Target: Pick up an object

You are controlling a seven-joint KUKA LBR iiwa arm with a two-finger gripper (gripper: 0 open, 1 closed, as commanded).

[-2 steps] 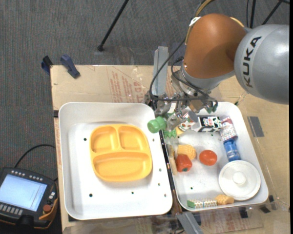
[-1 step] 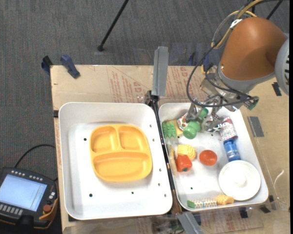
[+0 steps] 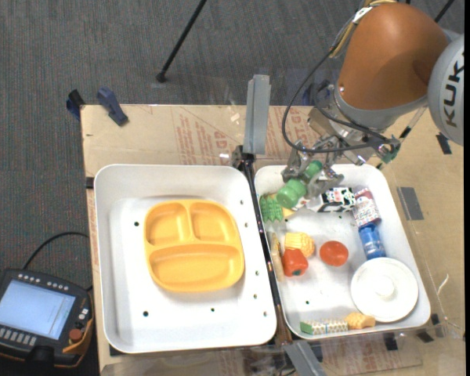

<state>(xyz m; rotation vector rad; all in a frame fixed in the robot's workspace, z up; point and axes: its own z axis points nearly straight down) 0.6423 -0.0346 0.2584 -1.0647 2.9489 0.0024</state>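
Bins sit side by side on the bench, so a pick from one can drop into the other. Left white shallow plastic bin [image 3: 110, 210] carries just a yellow three-compartment plastic tray [image 3: 193, 244], lying flat near its middle; my read is it's the receiving side. Right white shallow plastic bin [image 3: 392, 190] is the cluttered source. Along its left wall: a green bumpy toy piece [image 3: 271, 207], then a yellow corn-like toy [image 3: 299, 243] touching a red toy pepper [image 3: 294, 263]. Near the front edge, a multicoloured toy strip [image 3: 323, 327] with a small yellow toy piece [image 3: 361, 320] at its right end. Mid-bin, a red toy tomato [image 3: 334, 253] sits apart from the rest. Likely target is the green toy bottle-shaped object [image 3: 292, 192] at the bin's back-left, lying tilted, smooth and rounded, glossy, darker cap end pointing up toward the two-finger gripper [image 3: 313, 165]. Gripper hangs directly over that cap end; finger state can't tell, the wrist and cabling hide it, and nothing confirms a hold. A rounded shape could roll out of a pinch, so an approach across the narrow axis makes sense. Just right of it, a black-and-white cow-patterned toy [image 3: 338, 198], then a blue plastic bottle with red-patterned label [image 3: 368, 223] lying along the right side, and a white round lidded container [image 3: 385, 289] in the front-right corner.
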